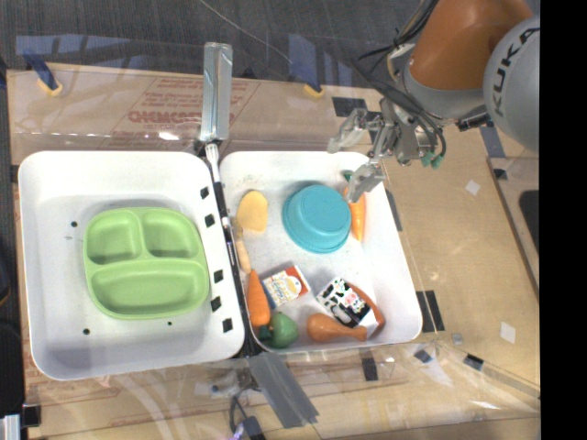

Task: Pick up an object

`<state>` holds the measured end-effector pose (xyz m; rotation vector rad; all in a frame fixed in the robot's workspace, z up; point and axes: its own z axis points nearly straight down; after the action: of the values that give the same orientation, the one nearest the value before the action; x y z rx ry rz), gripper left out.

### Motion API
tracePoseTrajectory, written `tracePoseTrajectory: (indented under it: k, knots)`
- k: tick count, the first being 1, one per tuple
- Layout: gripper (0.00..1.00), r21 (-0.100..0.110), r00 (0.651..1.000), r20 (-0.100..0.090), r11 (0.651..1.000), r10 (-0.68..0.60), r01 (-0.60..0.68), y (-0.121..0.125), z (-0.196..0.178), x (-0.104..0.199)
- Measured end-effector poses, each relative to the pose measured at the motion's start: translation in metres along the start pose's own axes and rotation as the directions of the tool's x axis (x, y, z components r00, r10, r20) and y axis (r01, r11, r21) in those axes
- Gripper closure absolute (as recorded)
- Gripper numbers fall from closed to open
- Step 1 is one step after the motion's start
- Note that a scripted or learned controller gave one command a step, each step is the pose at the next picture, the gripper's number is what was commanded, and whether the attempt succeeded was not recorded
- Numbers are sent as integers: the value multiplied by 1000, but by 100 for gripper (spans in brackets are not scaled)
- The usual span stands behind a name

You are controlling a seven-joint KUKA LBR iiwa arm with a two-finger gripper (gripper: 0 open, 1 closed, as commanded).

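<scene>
the gripper (365, 165) is positioned over the right bin (404, 282) at its far right corner, just above a carrot (358, 216) lying beside the blue bowl (316, 217); whether anything is gripped cannot be told
</scene>
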<state>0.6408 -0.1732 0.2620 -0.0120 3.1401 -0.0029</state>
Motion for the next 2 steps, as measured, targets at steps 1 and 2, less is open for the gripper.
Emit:
tracePoseTrajectory:
  k: [1, 2]
  knots:
    - [0, -4, 911, 12, 911, 413, -413, -1, 134, 24]
    - [0, -6, 970, 8, 970, 242, -242, -26, 149, 1]
